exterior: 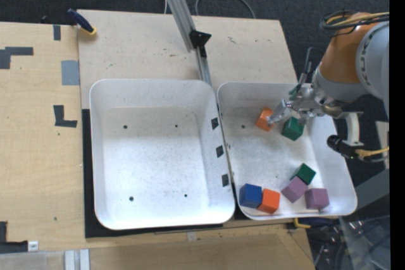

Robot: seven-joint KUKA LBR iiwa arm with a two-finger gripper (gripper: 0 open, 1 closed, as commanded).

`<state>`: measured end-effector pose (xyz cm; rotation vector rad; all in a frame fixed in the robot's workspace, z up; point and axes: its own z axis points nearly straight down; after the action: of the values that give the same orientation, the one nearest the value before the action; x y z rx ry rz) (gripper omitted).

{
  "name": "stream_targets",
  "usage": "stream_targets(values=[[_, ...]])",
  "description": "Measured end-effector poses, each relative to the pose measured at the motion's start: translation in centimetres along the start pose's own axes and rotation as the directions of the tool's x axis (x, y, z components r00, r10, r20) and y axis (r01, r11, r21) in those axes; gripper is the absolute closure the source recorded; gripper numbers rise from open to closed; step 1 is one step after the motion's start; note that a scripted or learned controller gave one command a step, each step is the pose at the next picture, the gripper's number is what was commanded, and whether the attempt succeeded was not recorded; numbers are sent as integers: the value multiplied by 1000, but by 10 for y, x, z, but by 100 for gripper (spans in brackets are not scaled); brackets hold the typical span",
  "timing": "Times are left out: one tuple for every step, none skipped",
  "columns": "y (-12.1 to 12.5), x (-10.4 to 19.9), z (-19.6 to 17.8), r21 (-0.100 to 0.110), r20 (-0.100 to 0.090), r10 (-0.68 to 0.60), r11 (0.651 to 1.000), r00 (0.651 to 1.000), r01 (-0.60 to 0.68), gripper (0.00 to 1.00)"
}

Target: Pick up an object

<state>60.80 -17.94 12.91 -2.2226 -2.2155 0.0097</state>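
While the gripper (292, 112) works in the right bin (329, 142), the nearest blocks sit along that bin's front wall: a blue cube (251, 195) touching an orange cube (270, 200), then 2 purple cubes (305, 193) with a dark green cube (305, 172) just behind them. Farther back, a green block (292, 129) sits right under the fingers, and a second orange block (265, 119) lies just beside it on its left. I cannot tell whether the jaws are wide or closed, or whether they grip the green block. To do this step well, I judge the fingers should straddle 1 block only, well off its orange neighbour, and close squarely before any lift. Beyond, the arm (354, 60) reaches in from the right, wrist bent down over the bin's back half.
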Motion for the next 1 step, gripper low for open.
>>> stream_targets(values=[[54, 31, 31, -26, 0, -10, 1000, 1000, 9, 0]])
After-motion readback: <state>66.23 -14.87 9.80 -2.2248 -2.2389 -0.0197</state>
